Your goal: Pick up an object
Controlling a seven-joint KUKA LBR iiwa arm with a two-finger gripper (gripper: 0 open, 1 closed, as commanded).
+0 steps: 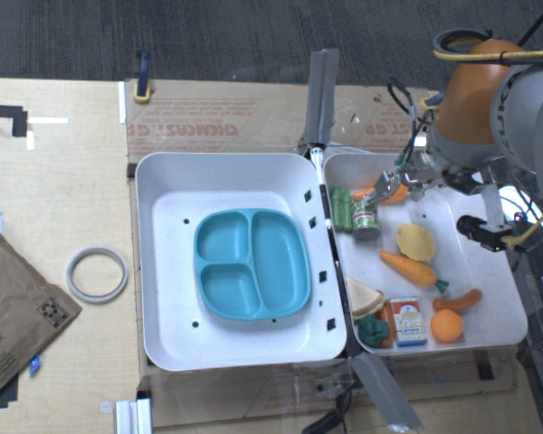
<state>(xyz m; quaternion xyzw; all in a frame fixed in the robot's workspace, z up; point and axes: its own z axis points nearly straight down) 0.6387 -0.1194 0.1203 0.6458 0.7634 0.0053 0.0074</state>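
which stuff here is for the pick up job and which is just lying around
For the job:
tool
green can
carrot
yellow piece
orange ball
small carton
right bin

Lying about:
teal divided plate in the left bin
tape ring
cardboard box

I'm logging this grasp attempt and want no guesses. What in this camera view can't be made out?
- Gripper: small and blurred against the clutter, so its finger state is unclear, as is whether it touches the green can.
- Orange item behind the gripper: mostly covered by it, identity unclear.
- Dark green item in the right bin's near corner: partly under the sandwich slice, shape unclear.
- Small carton: label too small to read.
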